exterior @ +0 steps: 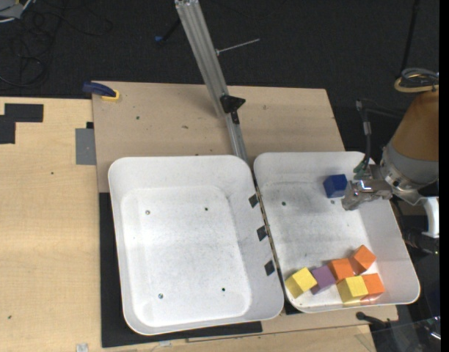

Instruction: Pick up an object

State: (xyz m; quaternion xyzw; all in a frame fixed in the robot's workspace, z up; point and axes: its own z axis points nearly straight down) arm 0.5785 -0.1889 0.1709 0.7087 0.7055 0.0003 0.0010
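A blue cube (334, 185) lies in the right bin (301, 169), near its far right side. My gripper (355, 193) hangs just to the right of the cube, right beside it; whether they touch I cannot tell. The grey arm with its orange band (419, 127) reaches in from the right edge above it. A cluster of blocks sits at the bin's near right corner: a yellow one (301, 280), a purple one (323, 276), orange ones (342, 268) (364, 257) (372, 284) and another yellow (351, 290).
The left bin (129, 174) stands beside the right one, with black clips (261, 232) along the shared edge. A slanted metal rail (210, 64) rises behind the bins. A blue and yellow clamp (101, 90) sits at the bench's far left corner.
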